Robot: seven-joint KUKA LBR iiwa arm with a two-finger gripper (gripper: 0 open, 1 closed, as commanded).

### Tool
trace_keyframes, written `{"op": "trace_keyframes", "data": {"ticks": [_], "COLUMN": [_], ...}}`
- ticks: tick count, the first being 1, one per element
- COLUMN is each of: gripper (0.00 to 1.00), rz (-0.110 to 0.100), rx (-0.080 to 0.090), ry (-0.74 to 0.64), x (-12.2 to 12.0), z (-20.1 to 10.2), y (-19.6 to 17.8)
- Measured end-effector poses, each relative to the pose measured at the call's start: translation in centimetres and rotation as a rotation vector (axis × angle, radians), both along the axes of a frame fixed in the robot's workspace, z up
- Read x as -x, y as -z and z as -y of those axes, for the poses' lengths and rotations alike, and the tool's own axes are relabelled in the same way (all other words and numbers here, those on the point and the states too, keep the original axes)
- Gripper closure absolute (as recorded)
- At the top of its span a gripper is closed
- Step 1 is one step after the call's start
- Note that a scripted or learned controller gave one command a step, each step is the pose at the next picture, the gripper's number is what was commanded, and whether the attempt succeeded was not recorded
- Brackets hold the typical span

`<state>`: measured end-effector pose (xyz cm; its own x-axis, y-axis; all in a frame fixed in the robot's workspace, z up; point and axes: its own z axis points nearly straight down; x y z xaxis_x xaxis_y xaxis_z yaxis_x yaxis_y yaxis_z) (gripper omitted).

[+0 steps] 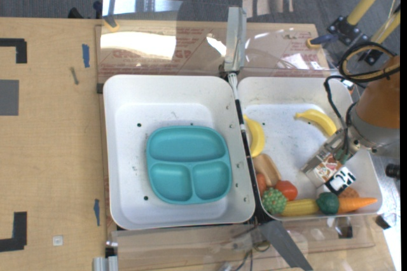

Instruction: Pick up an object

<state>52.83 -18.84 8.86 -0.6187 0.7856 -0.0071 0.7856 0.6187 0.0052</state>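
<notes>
Looking down on the bench, nearest to us along the front edge of the shallow white right-hand bin (299, 116) we see a row of toy foods: a bumpy green toy broccoli floret (275, 200), a yellow toy corn cob (300, 207) lying on its side just beside it, a round dark green toy vegetable (328, 202), and an orange toy carrot (356, 203) pointing toward the right wall. Just behind the broccoli sit a red toy tomato (287, 189) and a tan toy hot dog bun (266, 168), with a small orange piece at the bin's left wall that we cannot identify. To the left, the shallow white left-hand bin (121, 111) holds a teal plastic divided plate (188, 163) with three compartments, lying flat near the bin's middle. Back in the right bin, the metal two-finger gripper (324, 161) hangs low over the bin floor, right of centre, touching or just above a small printed carton with black-and-white markings (336, 174); we cannot tell how its jaws stand, nor whether anything sits between them. Farther back, a yellow toy banana slice (255, 136) curves against the left wall, and a second yellow toy banana (318, 120) lies near the back, just left of the grey arm with its orange band (381, 107), which comes in from the right. Beyond both bins stands a clear plastic panel (191, 47) on the brown cardboard benchtop (44, 136).
</notes>
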Motion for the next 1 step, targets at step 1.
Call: {"op": "trace_keyframes", "data": {"ticks": [1], "gripper": [0.00], "rz": [0.007], "rx": [-0.004], "ry": [0.052], "x": [4.28], "z": [-2.49], "y": [-0.05]}}
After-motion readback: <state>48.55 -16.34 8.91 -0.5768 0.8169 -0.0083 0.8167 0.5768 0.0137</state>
